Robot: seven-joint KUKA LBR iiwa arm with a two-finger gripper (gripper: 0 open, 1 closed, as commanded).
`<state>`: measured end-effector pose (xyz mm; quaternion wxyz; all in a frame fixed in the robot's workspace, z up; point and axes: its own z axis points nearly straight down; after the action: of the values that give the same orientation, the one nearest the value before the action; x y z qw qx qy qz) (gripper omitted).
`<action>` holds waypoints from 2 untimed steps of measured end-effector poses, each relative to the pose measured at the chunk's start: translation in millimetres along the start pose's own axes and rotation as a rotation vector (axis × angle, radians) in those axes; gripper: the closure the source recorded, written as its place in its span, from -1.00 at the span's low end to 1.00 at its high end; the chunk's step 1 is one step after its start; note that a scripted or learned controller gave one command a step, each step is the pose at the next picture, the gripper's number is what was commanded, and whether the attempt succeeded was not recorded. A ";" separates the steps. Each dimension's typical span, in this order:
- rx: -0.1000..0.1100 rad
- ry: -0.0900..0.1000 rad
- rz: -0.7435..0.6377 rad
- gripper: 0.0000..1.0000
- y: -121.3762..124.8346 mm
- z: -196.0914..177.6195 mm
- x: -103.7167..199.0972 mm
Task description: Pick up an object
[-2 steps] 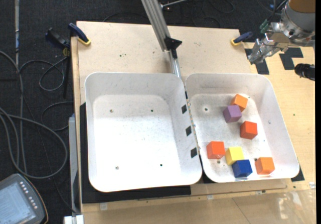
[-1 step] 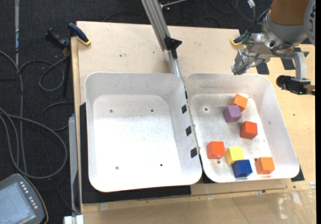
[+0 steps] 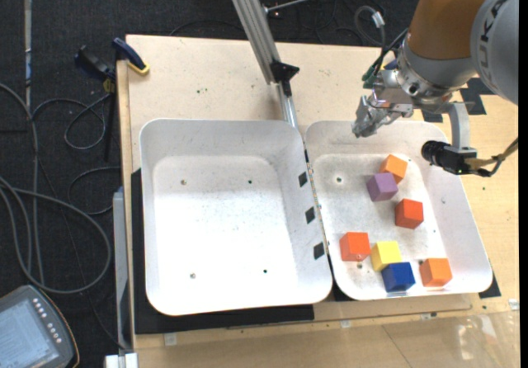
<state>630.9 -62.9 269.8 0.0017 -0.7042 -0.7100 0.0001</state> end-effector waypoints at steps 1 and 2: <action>0.000 -0.001 0.002 1.00 -26.5 13.1 37.7; 0.000 0.000 0.001 1.00 -57.7 15.3 88.5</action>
<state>572.4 25.1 254.8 0.0017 -0.7044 -0.7098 0.0003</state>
